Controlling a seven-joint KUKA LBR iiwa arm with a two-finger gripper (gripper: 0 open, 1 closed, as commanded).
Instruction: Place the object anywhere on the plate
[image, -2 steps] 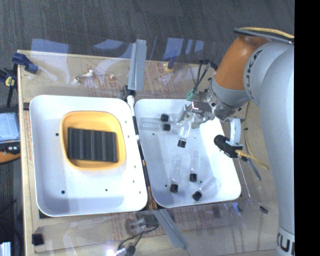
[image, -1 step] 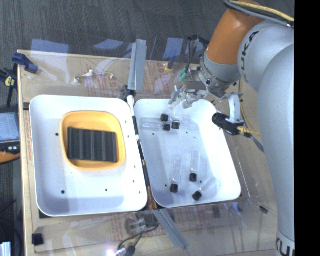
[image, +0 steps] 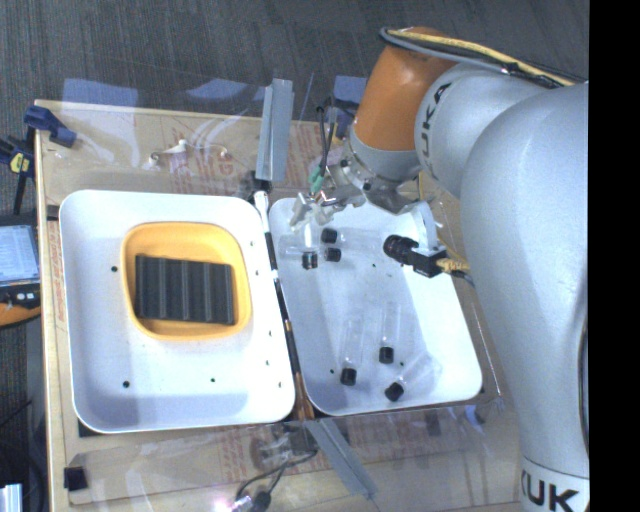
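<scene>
Left bin (image: 90, 300) — holds 1 yellow plate (image: 185, 245) carrying a dark ribbed insert.

Right bin (image: 450, 340) — holds several clear vials with black caps (image: 350, 355), scattered; likely light, rigid, slippery, breakable. Best pinched across the body near the cap.

Gripper (image: 318, 200) — over the right bin's far-left corner; jaw state cannot be told.

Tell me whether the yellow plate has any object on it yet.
Not yet. The yellow plate carries only its dark ribbed insert; the clear vials lie in the right bin.
</scene>
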